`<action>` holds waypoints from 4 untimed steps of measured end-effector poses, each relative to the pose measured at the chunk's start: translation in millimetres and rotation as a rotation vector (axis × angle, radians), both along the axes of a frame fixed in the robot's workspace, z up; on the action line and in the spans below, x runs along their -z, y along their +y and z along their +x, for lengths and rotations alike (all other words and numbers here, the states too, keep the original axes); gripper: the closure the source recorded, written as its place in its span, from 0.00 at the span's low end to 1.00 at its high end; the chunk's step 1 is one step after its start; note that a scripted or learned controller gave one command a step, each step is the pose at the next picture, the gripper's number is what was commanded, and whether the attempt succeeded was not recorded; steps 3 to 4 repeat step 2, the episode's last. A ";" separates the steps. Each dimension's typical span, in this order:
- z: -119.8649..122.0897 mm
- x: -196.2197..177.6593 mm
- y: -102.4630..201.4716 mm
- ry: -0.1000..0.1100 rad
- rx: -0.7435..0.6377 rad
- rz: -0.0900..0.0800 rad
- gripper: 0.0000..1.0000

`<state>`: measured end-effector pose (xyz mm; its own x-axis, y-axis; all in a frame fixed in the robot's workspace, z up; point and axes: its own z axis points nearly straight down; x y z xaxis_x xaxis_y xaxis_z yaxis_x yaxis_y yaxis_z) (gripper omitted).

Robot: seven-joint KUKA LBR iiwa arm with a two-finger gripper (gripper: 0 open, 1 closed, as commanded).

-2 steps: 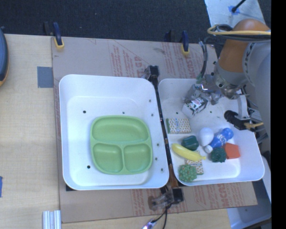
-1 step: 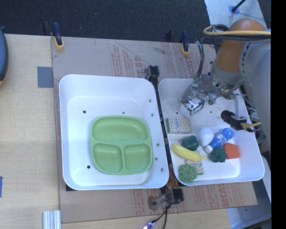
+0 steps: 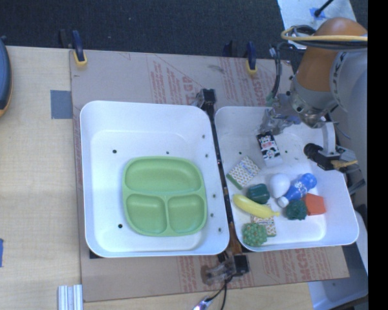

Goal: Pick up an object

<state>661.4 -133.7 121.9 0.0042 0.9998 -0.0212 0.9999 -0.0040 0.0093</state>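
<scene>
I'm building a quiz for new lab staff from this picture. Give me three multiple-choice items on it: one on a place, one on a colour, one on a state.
1. Where does the green divided tray lie?
A. In the left bin
B. In the right bin
C. On the bare bench

2. What colour is the block by the right bin's right wall?
A. Purple
B. Orange-red
C. Black

3. How does the banana lie?
A. Standing on end
B. Hanging from the end effector
C. Flat on the bin floor

Answers: 1 A, the tray sits within the left bin's walls. 2 B, its top face shows orange-red. 3 C, it lies flat among the other items, away from the end effector.
</scene>
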 end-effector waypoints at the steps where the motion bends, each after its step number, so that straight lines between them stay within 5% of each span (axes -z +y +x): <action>1: -83.4 31.2 22.8 0.019 -0.007 0.022 1.00; 2: -80.0 30.2 21.8 0.013 -0.006 0.021 0.00; 4: -80.0 30.2 21.8 0.013 -0.006 0.021 0.00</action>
